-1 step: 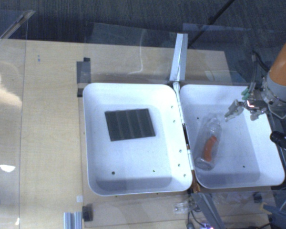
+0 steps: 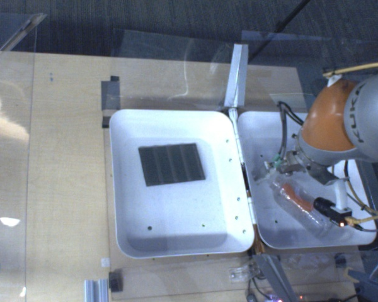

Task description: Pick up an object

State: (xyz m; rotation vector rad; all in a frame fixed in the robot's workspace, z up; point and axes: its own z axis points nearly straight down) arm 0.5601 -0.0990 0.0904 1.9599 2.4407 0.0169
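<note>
Now | gripper [image 2: 278, 166] low in right bin [image 2: 264, 231] | grip state: cannot tell | object [image 2: 300, 201] just beside | advice: centre over it before closing

Robotics lab — wooden bench [image 2: 57, 187], clear guard panels [image 2: 12, 36], two white bins [image 2: 123, 168] — cabled industrial arm [image 2: 356, 118]

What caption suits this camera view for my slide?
Arm's gripper low in right bin near clear tube; dark pad in left bin.

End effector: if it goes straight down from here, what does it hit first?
Probably the clear tube-like object with a reddish core, lying on the right bin floor under the end effector. Depth is hard to judge from this slanted view.
</note>
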